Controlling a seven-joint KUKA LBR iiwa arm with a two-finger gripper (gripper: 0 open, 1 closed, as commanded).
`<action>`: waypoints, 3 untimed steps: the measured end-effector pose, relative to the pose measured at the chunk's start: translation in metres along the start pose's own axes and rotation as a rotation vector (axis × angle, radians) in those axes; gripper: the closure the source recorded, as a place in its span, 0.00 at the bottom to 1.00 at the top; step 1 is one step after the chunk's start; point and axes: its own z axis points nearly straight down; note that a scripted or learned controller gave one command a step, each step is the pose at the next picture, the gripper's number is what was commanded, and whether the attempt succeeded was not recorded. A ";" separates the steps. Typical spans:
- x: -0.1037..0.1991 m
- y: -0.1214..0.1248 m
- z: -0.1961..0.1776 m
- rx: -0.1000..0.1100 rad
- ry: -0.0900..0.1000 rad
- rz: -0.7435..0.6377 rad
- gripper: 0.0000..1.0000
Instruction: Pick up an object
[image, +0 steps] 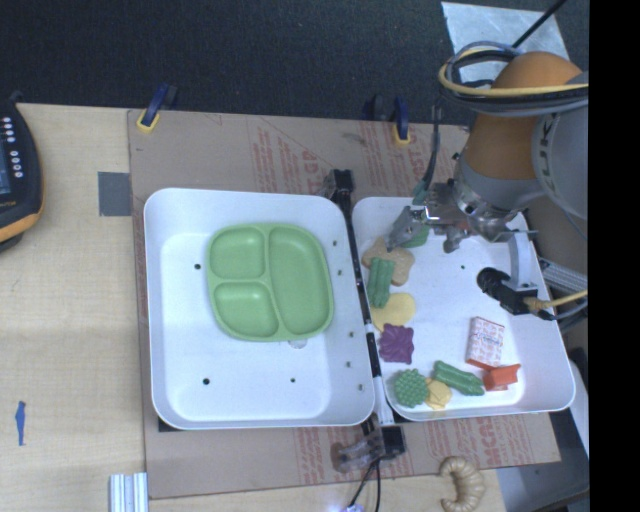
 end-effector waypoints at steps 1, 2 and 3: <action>-0.030 0.048 0.103 0.001 -0.001 -0.003 0.00; -0.075 0.047 0.098 -0.001 0.001 0.000 0.00; -0.074 0.048 0.086 -0.004 0.000 -0.004 1.00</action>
